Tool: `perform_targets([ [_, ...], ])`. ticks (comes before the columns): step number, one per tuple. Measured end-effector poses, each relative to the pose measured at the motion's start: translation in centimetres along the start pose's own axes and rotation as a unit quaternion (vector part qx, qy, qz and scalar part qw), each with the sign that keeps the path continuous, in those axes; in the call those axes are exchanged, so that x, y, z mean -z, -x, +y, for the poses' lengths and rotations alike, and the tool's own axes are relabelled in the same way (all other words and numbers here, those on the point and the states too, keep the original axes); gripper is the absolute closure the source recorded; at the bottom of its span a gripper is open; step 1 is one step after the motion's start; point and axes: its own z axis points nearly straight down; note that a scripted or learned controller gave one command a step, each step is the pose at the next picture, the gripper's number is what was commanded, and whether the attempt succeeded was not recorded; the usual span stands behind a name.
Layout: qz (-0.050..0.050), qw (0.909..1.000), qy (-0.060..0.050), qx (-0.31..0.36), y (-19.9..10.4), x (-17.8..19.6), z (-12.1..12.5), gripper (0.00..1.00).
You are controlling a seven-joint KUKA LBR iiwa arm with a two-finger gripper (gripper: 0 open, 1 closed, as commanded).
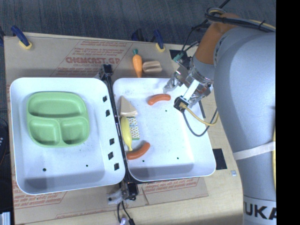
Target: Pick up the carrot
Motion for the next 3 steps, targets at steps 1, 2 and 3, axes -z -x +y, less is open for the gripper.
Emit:
perform_targets([
  [1,0.0,0.9844,-0.002,-0.176,4.7,-6.9,-3.7,0.0],
  [2,0.0,0.9934,-0.001,-0.115,9.8,-7.0,-6.6,0.0],
  [3,0.0,0.9627,-0.001,-0.27,8.8,-1.5,-5.2,0.0],
])
